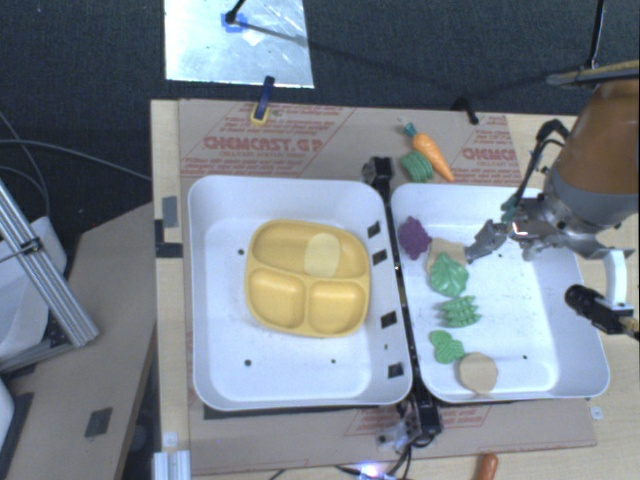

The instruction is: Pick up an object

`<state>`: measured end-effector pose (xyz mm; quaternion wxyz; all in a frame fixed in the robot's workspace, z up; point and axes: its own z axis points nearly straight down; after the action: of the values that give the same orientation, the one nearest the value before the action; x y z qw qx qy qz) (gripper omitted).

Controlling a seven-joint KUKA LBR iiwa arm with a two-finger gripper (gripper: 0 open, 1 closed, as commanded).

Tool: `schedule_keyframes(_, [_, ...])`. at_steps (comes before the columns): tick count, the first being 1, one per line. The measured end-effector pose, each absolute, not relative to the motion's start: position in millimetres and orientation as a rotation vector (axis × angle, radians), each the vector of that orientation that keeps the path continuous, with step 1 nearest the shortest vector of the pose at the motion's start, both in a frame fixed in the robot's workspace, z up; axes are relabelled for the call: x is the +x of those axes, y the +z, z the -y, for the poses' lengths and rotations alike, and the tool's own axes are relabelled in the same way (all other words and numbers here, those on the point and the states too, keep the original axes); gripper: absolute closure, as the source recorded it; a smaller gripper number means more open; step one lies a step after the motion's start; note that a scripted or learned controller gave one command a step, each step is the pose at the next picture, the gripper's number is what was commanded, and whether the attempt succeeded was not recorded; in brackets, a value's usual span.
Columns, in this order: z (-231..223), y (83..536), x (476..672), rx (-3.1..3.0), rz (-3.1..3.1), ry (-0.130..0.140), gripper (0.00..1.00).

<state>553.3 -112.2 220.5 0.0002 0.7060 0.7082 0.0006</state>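
While I am watching from my station, the gripper (487, 240) is hanging over the right bin (570, 298) with its fingers spread apart and pinching nothing. Just beside its tips, toward the divider, a beige piece (447, 259) and a purple toy (413, 235) are lying. Below them, green toys (449, 278) are sitting. The yellow tray (305, 276) is resting well apart, in the left bin (215, 268).

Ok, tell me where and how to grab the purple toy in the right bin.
Take the purple toy across its middle, coming straight down from above. It lies low and lumpy near the bin's left wall, so that side probably leaves a finger little room. Set the fingers along the wall, one toward the bin's far edge, one toward the tan piece beside it. The gripper hovers just to its right.
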Motion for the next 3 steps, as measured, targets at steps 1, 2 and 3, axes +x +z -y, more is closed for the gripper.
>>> schedule_keyframes(1, [104.7,108.3,587.2,2.216,-2.230,-0.001,0.00])
schedule_keyframes(2, [83.8,82.9,585.7,2.216,-2.229,-0.001,0.00])
schedule_keyframes(3, [85.3,95.7,587.2,2.216,-2.223,0.004,1.00])
